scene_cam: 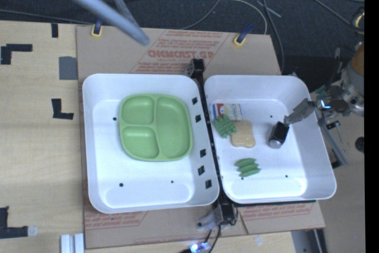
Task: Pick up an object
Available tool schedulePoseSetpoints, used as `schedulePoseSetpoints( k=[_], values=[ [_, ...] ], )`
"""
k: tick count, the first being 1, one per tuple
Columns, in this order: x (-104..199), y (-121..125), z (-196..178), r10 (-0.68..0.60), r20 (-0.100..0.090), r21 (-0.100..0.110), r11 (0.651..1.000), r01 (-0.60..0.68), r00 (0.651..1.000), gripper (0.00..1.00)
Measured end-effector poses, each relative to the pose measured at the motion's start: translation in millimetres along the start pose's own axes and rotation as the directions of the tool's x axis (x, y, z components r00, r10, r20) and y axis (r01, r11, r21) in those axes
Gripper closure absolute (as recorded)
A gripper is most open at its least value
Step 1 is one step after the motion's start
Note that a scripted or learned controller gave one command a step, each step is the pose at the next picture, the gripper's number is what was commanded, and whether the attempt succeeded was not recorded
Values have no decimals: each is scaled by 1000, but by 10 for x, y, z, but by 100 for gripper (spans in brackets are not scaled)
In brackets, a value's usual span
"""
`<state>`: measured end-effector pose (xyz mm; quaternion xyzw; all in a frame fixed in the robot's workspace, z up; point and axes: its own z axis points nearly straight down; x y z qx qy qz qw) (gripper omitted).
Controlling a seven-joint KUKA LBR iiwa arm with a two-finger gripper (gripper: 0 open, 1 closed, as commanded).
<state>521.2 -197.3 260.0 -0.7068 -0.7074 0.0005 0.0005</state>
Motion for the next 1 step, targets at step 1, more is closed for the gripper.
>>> schedulePoseSetpoints(
  k=[1],
  values=[
    [13,11,436,0,0,4,1000,0,1000,0]
  ],
)
